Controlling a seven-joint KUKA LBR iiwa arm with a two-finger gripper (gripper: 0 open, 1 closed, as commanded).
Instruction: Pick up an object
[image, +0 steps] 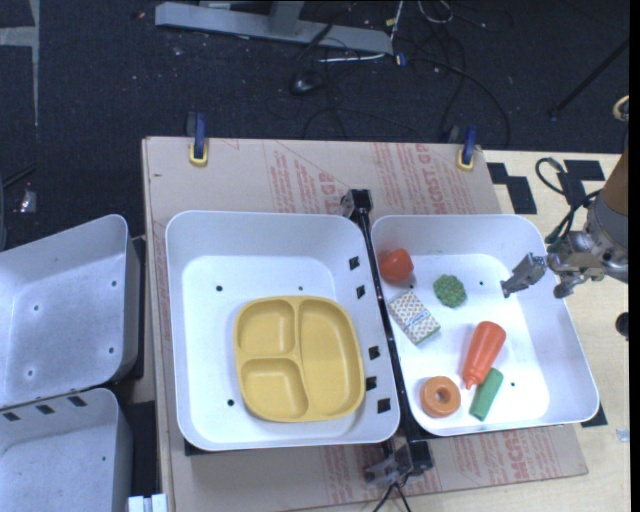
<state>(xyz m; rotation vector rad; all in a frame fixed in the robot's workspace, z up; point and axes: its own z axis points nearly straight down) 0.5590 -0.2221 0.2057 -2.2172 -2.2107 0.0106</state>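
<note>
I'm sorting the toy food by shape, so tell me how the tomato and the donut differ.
The tomato is red and looks solid and rounded; the donut is orange and ring-shaped, with a hole in its middle. The tomato sits at the far left of the right bin; the donut lies near its front edge. Both lie apart from the claw.

Grey metal gripper (540, 275) with two dark, angular fingers (520, 276). Above it a cluttered silver-grey wrist block with small fittings. Farther up, an orange-brown band on the arm (622, 185). Black cable looped beside the wrist.
</note>
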